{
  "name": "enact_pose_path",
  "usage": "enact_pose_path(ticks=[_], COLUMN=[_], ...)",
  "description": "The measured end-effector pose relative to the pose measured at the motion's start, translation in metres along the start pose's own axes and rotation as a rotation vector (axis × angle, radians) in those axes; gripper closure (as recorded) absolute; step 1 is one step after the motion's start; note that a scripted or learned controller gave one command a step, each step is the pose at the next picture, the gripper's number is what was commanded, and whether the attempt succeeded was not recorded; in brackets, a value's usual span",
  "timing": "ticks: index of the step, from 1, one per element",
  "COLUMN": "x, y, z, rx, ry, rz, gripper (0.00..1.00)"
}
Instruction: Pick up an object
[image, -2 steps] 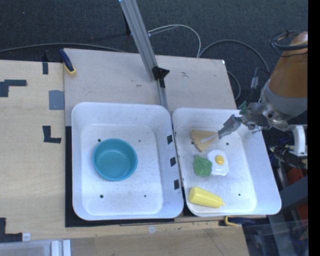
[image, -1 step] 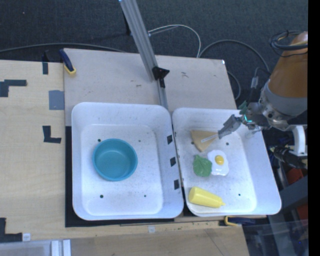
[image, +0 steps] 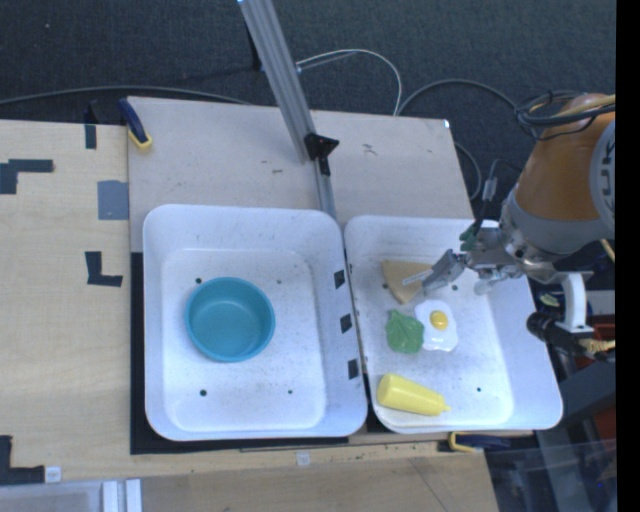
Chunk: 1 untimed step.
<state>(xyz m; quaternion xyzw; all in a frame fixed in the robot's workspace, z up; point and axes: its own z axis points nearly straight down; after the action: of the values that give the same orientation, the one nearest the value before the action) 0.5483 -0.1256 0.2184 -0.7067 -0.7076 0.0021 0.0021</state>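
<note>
My gripper hangs low over the right bin, near its far edge, its tips just above the tan wedge; whether anything is pinched there I cannot tell. Just beside it, toward the near edge, lie the fried egg and green piece. The yellow piece sits by the near-left corner.

The grey arm reaches in from the right, wrist angled down-left, apparently low
</note>
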Motion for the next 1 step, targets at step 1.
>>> enact_pose_path(ticks=[1], x=[0.0085], y=[0.0013], z=[0.0476], rx=[0.001], ry=[0.001], rz=[0.000], gripper=[0.00])
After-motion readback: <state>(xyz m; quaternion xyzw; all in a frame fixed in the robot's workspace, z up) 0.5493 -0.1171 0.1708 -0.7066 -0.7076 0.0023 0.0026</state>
